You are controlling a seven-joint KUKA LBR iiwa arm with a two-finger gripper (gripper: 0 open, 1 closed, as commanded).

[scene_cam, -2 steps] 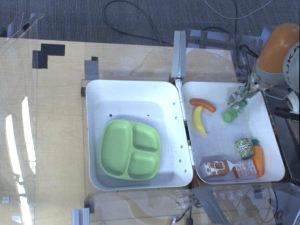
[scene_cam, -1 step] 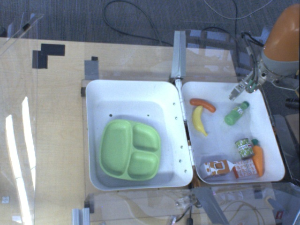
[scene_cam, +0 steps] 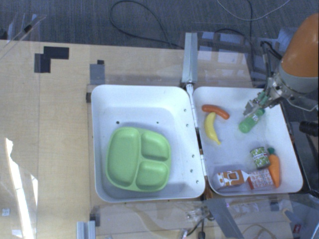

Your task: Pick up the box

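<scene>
The arm (scene_cam: pixel 301 54) comes in from the right, its orange band bulging above the grey wrist, and it leans down and leftward over the far right part of the right bin (scene_cam: pixel 234 96). The tool (scene_cam: pixel 257 105) sits at the end of it, low over the bin floor, right against the top of a green bottle (scene_cam: pixel 247 123) that lies tilted just below and to the left of it. Whether the tool is released or clenched I cannot tell from here; the metal parts blur together.

The box (scene_cam: pixel 231 179) is well apart from the tool, down at the near edge of the same bin, below and a little to the left. It lies flat on its side, a small carton with an orange and white face. Just to its right is a red packet (scene_cam: pixel 260 179), then a carrot (scene_cam: pixel 274 167) and a small green can (scene_cam: pixel 259 157), all closer beneath the tool. Left of the tool lie a sausage (scene_cam: pixel 216 111) and a banana (scene_cam: pixel 212 128). The left bin (scene_cam: pixel 129 96) holds a green divided plate (scene_cam: pixel 139 159).
</scene>
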